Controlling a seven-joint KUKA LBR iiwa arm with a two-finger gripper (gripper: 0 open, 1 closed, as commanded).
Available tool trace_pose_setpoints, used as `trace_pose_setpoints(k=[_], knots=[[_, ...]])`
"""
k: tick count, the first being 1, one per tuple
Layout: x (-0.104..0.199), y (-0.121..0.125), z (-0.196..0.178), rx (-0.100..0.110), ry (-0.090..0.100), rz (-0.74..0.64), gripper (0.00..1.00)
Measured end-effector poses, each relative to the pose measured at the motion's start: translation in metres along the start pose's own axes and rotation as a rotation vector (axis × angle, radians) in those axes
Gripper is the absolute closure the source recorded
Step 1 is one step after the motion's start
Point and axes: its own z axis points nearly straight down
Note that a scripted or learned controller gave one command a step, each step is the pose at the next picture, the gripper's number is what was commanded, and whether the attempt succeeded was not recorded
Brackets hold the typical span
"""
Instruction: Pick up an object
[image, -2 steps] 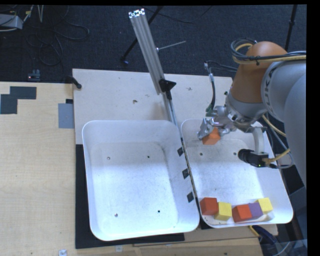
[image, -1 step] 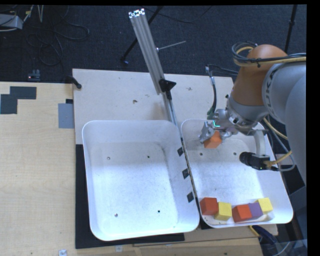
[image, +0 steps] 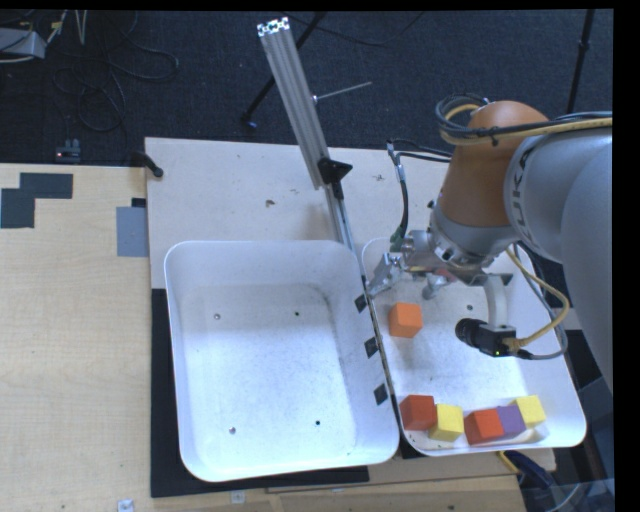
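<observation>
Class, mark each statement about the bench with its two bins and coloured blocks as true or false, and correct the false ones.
1. The orange block lies in the right bin. True.
2. A green block lies in the left bin. False: no block is seen there.
3. A purple block sits in the row at the right bin's near edge. True.
4. The orange block touches the red block. False: they lie apart.

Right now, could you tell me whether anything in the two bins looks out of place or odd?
Nothing looks spilled or damaged. One orange block sits alone mid-bin in the right bin, apart from the five blocks lined up along its near edge: red, yellow, red, purple, yellow.
</observation>
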Motion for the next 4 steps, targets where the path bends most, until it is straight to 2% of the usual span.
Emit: trace_pose_setpoints(k=[1,2,3,4], knots=[[-0.052,-0.031,0.0,0.001,-0.003,0.008,0.0],[-0.067,-0.01,0.101,-0.004,-0.001,0.003,0.0],[-0.078,0.004,-0.003,-0.011,-0.003,0.002,0.0],[0.012,0.018,0.0,-0.004,0.002,-0.005,0.0]])
